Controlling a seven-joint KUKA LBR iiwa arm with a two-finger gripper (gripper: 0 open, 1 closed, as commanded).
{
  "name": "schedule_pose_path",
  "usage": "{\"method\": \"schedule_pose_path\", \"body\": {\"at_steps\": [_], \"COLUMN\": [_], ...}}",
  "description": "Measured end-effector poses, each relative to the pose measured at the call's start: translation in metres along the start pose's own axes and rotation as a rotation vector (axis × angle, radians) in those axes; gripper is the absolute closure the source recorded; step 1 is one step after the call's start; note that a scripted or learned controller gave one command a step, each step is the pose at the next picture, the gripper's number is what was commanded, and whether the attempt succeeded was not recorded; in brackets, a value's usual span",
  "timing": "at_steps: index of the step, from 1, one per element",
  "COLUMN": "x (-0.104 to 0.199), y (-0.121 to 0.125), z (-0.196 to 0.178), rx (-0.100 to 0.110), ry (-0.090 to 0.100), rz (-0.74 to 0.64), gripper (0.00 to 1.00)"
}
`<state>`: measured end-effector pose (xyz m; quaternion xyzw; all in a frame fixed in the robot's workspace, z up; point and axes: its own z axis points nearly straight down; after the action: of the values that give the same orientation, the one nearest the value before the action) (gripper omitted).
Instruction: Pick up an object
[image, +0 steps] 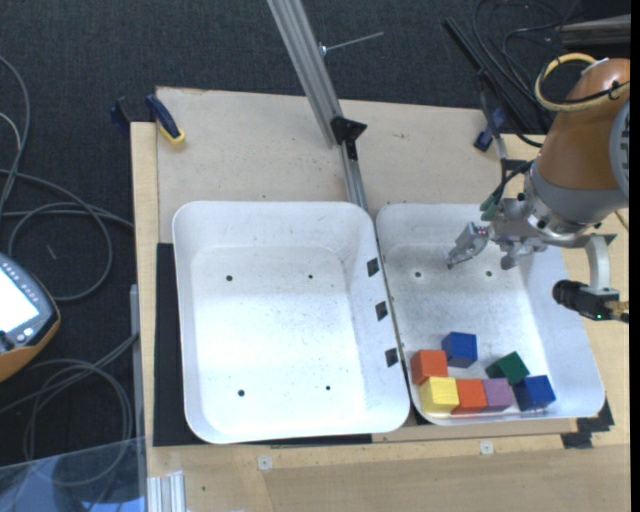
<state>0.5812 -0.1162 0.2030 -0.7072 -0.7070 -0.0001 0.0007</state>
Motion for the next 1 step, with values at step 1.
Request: {"method": "schedule_pose_path", "body": {"at_steps": [1], "x": [0.1122], "y": [-0.0593], "z": [0.0038], "rx": [0.005], "ry": [0.004], "rz": [-0.009], "gripper": [0.00]}}
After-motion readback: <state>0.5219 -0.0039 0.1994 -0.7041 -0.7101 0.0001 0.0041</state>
